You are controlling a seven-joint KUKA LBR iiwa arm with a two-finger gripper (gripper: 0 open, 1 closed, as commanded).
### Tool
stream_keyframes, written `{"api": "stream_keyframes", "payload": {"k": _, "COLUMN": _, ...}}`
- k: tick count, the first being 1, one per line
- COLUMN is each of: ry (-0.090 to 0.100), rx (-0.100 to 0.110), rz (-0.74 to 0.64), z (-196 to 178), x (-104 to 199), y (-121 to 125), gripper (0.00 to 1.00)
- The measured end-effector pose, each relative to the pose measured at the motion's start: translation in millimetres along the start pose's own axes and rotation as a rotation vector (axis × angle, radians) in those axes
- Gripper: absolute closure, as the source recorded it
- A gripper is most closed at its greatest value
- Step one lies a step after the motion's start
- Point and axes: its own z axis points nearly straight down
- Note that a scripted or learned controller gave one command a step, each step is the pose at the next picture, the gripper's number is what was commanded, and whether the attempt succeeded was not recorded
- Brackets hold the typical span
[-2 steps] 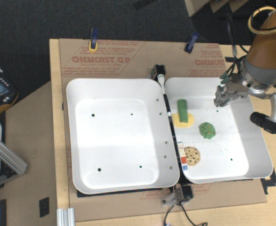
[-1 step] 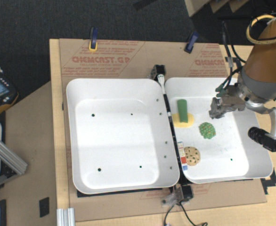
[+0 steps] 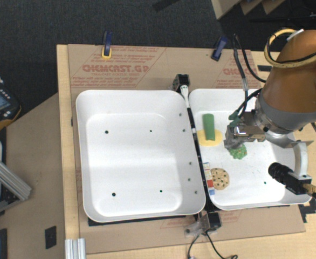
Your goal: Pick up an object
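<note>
My tool (image 3: 238,140) hovers low over the small green leafy lump (image 3: 238,152) in the right-hand shallow white bin (image 3: 255,197), grip state indeterminate; approach step in hand, next I descend and close on it.

Gripper (image 3: 236,142) hung over right bin (image 3: 255,198); green leafy piece (image 3: 238,152) directly beneath it, green block (image 3: 208,126) on yellow piece (image 3: 208,139) beside it, cookie (image 3: 219,178) nearer camera.
</note>
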Motion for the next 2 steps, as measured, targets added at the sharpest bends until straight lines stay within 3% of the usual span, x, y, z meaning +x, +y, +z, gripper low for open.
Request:
{"api": "stream_keyframes", "payload": {"k": 1, "ry": -0.002, "rx": -0.012, "rz": -0.001, "z": -76.9, "x": 48.2, "y": -11.1, "gripper": 1.00}}
{"api": "stream_keyframes", "payload": {"k": 2, "ry": -0.001, "rx": -0.012, "rz": -0.003, "z": -127.3, "x": 126.1, "y": 8.4, "gripper": 1.00}}
